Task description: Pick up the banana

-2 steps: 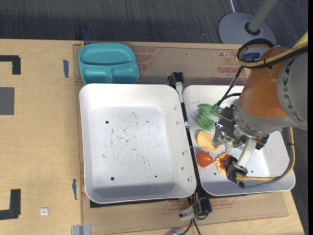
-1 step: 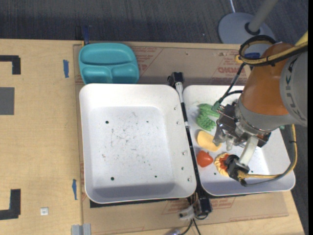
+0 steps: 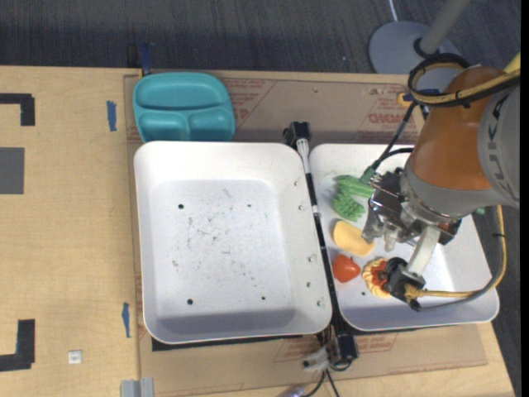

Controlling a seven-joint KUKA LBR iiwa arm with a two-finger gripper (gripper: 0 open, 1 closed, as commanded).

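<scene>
Camera view: banana (image 3: pixel 350 238) lies in right bin (image 3: pixel 468 263), between green thing (image 3: pixel 351 195) and red thing (image 3: pixel 345 267). Gripper (image 3: pixel 383 235) sits low, just beside banana. Open or closed: cannot tell. Banana not visibly gripped and looks flat in bin. Judgement: pick not done; grasp and lift both left.

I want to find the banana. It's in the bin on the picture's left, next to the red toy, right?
No. The camera view shows the banana next to the red toy in the bin on the picture's right, not the left.
</scene>
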